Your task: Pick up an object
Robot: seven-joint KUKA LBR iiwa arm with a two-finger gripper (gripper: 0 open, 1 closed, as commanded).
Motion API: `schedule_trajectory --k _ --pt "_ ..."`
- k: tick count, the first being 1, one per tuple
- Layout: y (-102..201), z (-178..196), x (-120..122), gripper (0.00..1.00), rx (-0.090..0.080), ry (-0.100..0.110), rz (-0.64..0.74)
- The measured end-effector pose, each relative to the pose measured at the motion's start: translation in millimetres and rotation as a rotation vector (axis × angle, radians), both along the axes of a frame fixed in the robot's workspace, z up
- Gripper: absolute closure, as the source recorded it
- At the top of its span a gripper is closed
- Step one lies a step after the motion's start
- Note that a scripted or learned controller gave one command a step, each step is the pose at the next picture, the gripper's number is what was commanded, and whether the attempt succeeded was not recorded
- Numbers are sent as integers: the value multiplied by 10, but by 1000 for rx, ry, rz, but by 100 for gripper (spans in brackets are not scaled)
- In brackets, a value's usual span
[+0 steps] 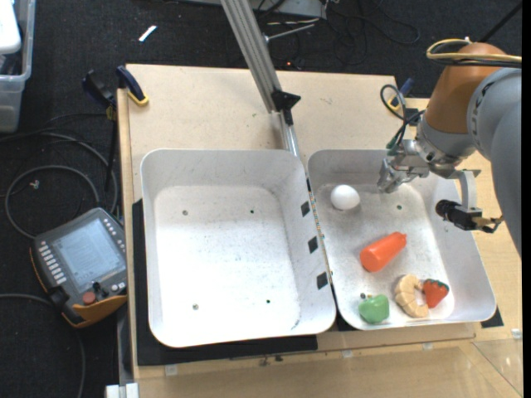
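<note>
In the right bin (pixel 460 255) lie a white egg (pixel 345 197), an orange carrot (pixel 383 250), a green pepper (pixel 375 308), a tan bread piece (pixel 408 294) and a red strawberry (pixel 435 290). My gripper (pixel 392 178) hangs over the bin's far part, to the right of the egg and a little apart from it. Nothing shows between its fingers, and its tips look close together.
The left bin (pixel 158 222) stands beside the right one, sharing a middle wall. A metal pole (pixel 253 44) slants down to the bins' far edge. A teach pendant (pixel 83 259) lies on the floor at left. Cables hang near the arm's wrist (pixel 465 214).
</note>
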State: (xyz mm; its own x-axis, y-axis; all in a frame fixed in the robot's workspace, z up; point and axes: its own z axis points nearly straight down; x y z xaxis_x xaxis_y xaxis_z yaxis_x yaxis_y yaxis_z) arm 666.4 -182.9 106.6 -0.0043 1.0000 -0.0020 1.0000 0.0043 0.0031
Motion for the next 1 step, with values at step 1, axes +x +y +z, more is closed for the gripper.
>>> schedule_trajectory --k 1 --pt "46 560 -72 100 0 -4 -3"
